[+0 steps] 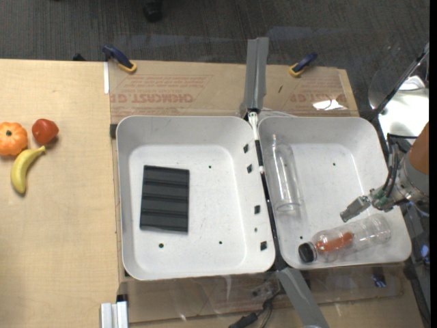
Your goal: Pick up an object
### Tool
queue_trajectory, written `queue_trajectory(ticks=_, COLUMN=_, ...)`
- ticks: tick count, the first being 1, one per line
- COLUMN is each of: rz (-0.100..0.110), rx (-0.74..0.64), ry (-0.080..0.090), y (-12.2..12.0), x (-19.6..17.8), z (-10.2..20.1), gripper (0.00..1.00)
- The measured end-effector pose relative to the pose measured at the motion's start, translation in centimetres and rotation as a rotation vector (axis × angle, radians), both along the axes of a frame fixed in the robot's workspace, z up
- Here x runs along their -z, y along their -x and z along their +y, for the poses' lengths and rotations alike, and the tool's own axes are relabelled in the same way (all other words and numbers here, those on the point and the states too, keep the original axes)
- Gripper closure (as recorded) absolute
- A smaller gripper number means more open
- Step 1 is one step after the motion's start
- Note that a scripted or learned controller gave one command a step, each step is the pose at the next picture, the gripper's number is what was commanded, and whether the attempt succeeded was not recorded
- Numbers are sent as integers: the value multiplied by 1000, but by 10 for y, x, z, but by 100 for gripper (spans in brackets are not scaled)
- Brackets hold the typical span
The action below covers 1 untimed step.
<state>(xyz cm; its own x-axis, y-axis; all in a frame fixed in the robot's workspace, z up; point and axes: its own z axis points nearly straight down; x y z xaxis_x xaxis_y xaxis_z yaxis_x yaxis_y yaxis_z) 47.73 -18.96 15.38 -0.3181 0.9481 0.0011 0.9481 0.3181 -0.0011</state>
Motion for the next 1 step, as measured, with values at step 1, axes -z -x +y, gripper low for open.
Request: queue_trajectory(ticks=1, rz=0, rx=-110, ry=0, y=0, x=63, z=72, gripper=0)
